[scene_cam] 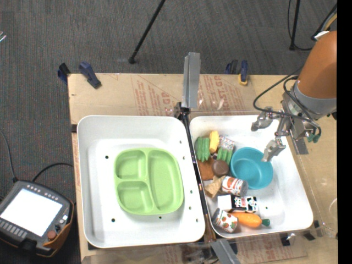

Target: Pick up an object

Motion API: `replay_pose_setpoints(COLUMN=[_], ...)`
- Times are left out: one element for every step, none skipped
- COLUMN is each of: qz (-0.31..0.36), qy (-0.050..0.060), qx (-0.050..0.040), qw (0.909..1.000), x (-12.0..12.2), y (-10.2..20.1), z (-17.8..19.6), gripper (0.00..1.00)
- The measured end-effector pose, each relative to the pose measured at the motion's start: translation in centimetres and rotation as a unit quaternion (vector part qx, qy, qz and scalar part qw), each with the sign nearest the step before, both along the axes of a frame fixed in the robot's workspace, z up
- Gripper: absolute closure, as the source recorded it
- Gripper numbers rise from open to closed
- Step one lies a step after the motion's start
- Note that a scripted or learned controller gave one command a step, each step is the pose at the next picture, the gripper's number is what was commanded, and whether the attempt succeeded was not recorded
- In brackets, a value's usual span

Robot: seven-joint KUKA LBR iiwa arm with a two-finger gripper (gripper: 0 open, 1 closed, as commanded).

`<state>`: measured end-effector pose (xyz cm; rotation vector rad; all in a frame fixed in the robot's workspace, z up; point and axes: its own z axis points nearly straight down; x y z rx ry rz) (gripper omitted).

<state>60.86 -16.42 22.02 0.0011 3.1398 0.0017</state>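
Observation:
The right bin [291,202] holds a heap of small items. Among them are a blue bowl [252,168], a green ridged toy [202,147], a yellow piece [214,141], a red and white can [234,186], a black and white carton [245,203] and an orange carrot [250,220]. My gripper [286,146] hangs over the bin's upper right part, just above and to the right of the bowl's rim. It is open, and nothing sits between its fingers.
The left bin [93,147] carries a green divided plate [148,180]. A grey upright post [191,81] stands behind the seam between the bins. Clamps [88,73] grip the bench's back edge. A handheld pendant [30,213] lies on the floor at lower left.

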Motion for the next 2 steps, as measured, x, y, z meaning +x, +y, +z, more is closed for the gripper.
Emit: replay_pose_setpoints(qz=[-0.048, -0.124], qy=[0.000, -0.008], qx=[0.0002, -0.0015], qw=[0.9989, 0.9922], x=[-0.7, -4.2], y=[5.1, 8.0], z=[-12.1, -12.6], gripper=[0.00, 0.00])
